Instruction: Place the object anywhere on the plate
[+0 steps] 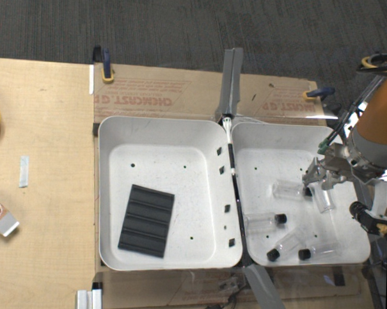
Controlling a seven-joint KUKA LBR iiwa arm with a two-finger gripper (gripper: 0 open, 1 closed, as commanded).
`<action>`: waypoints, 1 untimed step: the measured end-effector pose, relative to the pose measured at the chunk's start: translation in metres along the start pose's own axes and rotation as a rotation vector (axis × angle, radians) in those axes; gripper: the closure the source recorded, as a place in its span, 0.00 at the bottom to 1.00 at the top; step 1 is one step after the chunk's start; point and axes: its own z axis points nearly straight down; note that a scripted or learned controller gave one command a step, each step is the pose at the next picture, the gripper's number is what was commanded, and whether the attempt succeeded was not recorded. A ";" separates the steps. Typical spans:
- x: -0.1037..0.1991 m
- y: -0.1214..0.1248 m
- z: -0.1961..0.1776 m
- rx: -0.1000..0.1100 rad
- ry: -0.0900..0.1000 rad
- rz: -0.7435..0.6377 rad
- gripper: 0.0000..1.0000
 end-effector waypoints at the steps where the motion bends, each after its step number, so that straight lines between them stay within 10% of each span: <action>1: 0.091 -0.020 -0.060 -0.002 0.000 0.315 1.00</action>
